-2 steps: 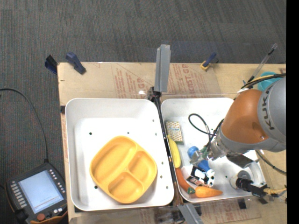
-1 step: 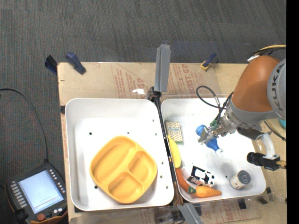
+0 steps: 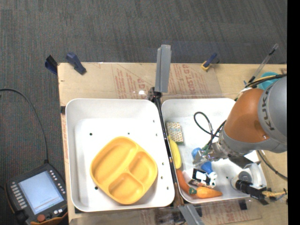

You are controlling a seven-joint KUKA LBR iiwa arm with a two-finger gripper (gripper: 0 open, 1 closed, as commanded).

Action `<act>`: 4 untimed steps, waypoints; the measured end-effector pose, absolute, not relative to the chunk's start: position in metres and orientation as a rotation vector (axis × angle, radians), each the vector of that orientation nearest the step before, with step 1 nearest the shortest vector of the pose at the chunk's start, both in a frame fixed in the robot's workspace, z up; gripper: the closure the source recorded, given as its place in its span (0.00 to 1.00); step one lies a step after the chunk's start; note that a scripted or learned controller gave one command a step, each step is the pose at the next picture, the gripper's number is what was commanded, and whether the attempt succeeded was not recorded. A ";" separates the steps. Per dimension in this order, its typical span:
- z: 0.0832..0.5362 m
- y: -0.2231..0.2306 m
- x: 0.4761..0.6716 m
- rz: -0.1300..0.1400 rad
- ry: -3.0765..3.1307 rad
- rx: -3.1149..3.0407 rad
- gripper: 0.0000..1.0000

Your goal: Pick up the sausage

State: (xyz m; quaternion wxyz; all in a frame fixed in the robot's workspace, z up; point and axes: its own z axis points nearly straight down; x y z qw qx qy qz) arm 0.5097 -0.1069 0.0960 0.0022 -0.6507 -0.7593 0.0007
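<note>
The sausage [image 3: 181,177], a reddish-brown link, lies along the left wall of the right bin [image 3: 220,104] near its front corner. My gripper [image 3: 204,175] hangs low over the front of that bin, just right of the sausage and above an orange carrot [image 3: 205,192]. Nothing shows between the gripper and the sausage but a narrow strip of bin floor. The orange-banded wrist [image 3: 246,121] reaches in from the right.
A yellow banana [image 3: 175,153] and a speckled cracker-like block [image 3: 175,131] lie further back along the same wall. A black cable loop [image 3: 202,122] hangs by the wrist. The left bin [image 3: 79,111] holds a yellow divided plate [image 3: 124,170].
</note>
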 end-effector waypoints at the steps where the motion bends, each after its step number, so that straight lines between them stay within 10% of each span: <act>1: 0.205 -0.139 0.565 0.009 -2.143 -2.288 1.00; 2: 0.082 -0.158 0.516 0.011 -1.771 -2.583 1.00; 3: 0.173 -0.132 0.583 0.011 -1.793 -2.571 1.00; 4: 0.182 -0.075 0.583 0.016 -1.625 -2.681 1.00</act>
